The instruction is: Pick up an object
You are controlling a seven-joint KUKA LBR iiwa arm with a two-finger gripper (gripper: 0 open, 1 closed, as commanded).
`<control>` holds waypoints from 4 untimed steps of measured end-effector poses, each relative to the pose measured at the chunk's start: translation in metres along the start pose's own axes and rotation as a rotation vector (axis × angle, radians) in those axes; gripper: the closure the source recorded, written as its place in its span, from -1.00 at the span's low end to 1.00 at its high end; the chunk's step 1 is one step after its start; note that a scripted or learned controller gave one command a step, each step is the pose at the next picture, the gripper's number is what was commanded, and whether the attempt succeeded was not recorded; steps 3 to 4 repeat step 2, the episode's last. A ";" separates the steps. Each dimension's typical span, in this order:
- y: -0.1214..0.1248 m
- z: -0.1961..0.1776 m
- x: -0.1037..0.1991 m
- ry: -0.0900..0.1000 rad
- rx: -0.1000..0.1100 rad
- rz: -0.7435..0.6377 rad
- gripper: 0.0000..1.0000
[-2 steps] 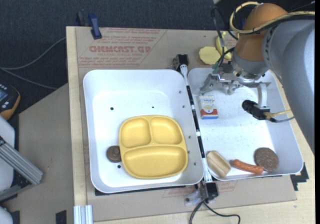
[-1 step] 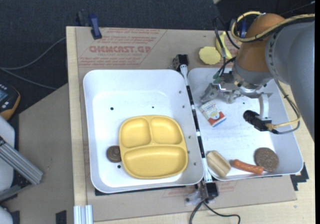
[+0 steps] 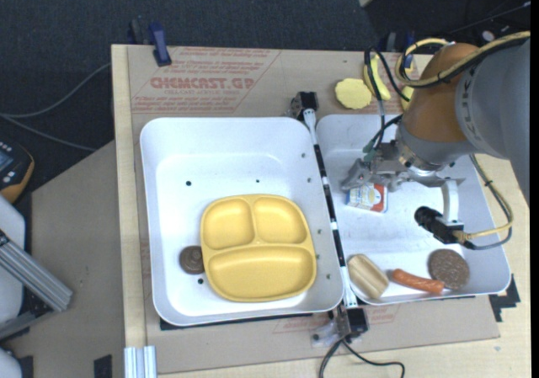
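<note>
Camera view shows a small carton (image 3: 369, 197), white with red and blue print, lying flat in the right bin (image 3: 396, 237) near its left wall. The gripper (image 3: 370, 173) sits directly over the carton's upper edge, its metal parts covering that edge, so whether the claw is released or clenched on the carton cannot be told from this slanted angle.

The likeliest failure, as a judgement, is a miss or a slip: the carton lies flat and low, so a claw closing a little too high would skim its top face, and one closing off-centre could push it toward the bin wall instead of trapping it. The cable hanging by the wrist might also drag across the bin.

The carton's long axis seems to run roughly left to right across the view, slightly tilted, with the red end toward the right; its exact outline is partly hidden.

Further out in the same bin lie a bread roll (image 3: 367, 275), a carrot (image 3: 415, 281) and a brown disc (image 3: 448, 268) along the near edge. The left bin (image 3: 168, 157) carries a yellow divided plate (image 3: 257, 246).
</note>
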State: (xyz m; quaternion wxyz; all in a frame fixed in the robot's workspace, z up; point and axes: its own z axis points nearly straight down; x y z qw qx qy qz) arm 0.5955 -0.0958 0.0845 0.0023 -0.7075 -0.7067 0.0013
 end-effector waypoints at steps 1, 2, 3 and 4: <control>0.002 -0.010 0.000 -0.001 -0.005 0.000 1.00; -0.010 -0.106 0.064 0.000 -0.013 -0.008 1.00; -0.010 -0.106 0.064 0.000 -0.013 -0.008 1.00; -0.010 -0.106 0.064 0.000 -0.013 -0.008 1.00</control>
